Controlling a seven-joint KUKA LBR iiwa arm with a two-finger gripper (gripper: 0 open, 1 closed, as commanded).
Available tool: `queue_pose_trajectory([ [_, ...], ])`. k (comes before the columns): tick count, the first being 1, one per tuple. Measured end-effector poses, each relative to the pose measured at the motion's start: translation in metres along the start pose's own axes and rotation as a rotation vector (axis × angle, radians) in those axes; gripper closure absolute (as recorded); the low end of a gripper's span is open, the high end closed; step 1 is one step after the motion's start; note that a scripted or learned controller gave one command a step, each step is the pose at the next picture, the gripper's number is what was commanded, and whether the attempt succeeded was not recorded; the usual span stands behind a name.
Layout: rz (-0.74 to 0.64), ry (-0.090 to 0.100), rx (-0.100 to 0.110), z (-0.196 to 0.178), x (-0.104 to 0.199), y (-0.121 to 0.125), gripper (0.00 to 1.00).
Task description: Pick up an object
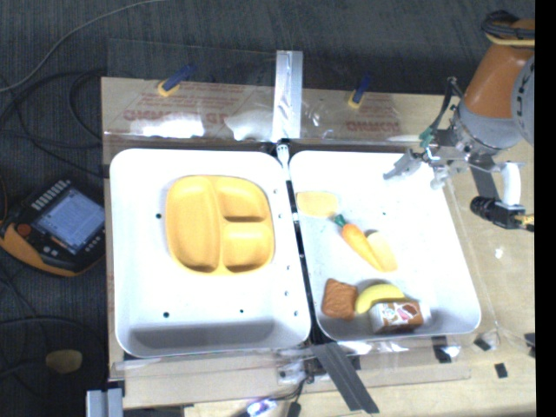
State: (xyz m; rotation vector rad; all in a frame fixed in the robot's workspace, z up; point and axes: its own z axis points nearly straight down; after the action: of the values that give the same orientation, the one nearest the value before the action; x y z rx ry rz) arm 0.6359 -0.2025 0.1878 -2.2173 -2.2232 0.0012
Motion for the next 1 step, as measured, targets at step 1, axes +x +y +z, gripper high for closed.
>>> queue_pose_trajectory([
  [1, 0.101, -0.004, -0.001, -0.1042, 0.0369, 0.0170, 0.00],
])
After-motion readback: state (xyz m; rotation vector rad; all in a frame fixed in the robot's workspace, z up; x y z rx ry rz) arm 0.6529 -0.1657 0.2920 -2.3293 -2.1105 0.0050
